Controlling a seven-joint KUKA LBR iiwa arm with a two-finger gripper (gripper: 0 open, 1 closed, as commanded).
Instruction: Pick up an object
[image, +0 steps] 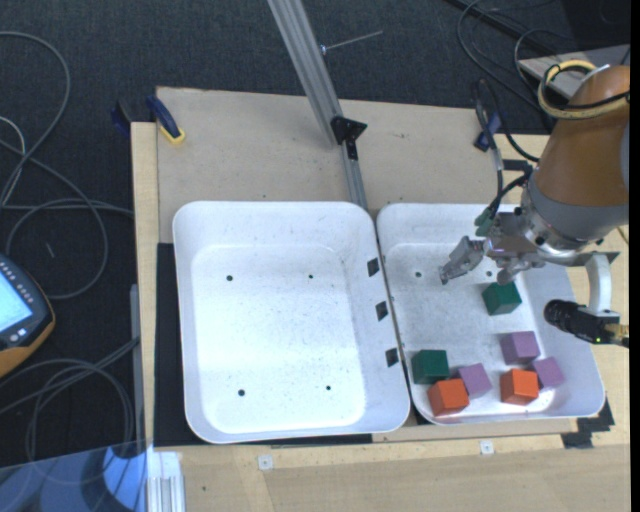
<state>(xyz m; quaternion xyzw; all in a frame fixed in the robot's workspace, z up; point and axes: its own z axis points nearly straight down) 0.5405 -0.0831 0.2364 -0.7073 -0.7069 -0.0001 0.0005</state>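
Item: green block (501, 297), right bin (410, 232), just beside gripper (478, 262); gripper finger state cannot be told. Likely light, rigid, smooth-faced; best pinched across two opposite flat sides.

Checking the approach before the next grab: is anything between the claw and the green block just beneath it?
Nothing visible does. The claw hangs in the right bin, with the upper green block right beside it. The purple blocks and orange blocks lie nearer the bin's front edge, off that path.
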